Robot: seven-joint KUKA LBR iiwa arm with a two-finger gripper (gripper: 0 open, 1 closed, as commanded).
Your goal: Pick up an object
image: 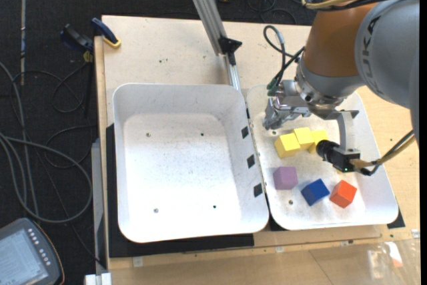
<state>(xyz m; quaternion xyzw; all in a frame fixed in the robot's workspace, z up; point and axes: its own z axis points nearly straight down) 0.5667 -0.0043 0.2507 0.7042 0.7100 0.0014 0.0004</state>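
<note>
My gripper (275, 118) hangs at the right bin's (383, 200) upper left, jaw spread indeterminable, nothing visibly held, just left of the yellow blocks (297, 141); purple block (285, 177), blue block (315, 191) and orange block (343, 193) lie lower right.

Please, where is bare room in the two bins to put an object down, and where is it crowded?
The left bin has a wide bare floor between all four walls. The right bin is crowded: the yellow blocks, purple cube, blue cube and orange cube lie close together, with the gripper above the yellow ones.
</note>
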